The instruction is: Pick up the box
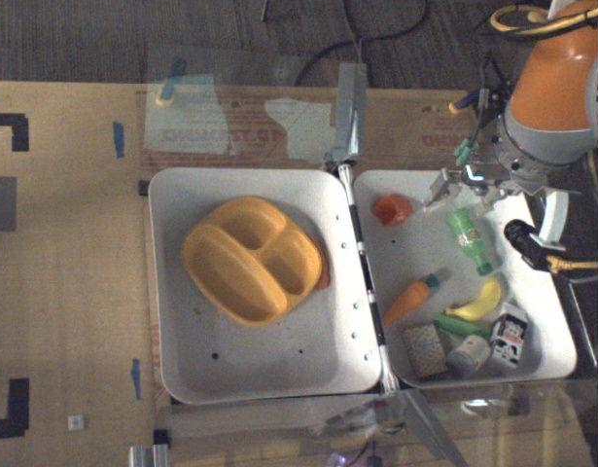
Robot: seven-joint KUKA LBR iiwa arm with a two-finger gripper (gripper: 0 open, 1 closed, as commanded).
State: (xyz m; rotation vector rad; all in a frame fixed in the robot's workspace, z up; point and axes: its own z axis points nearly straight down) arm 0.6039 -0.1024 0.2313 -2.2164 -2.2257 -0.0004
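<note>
Camera view from above, looking down at a slant on a wooden bench [65, 290] that carries two shallow white bins side by side. The left bin [182, 348] holds a yellow-orange divided plate [252, 259] with three compartments, lying slightly turned near the bin's middle.

The right bin [415, 251] holds several small items. A red toy, perhaps a pepper [393, 208], lies near its upper left corner. A green plastic bottle [469, 239] lies on its side near the middle. Below it, a toy carrot [410, 300] points toward the bin's left wall. Along the lower edge, from left to right, sit a grey-tan sponge-like block [426, 349], a grey cylinder [469, 355], and the box [510, 338], small and white with dark and red printing, in the lower right corner. A green item [457, 325] and a yellow toy banana [478, 303] lie just above the cylinder, with the banana just beside the box.

The grey arm [556, 86] with its orange band enters from the upper right. Its gripper [464, 178] hangs over the bin's upper edge, well apart from the box; whether it is parted or closed cannot be told, and nothing is seen held in it.
</note>
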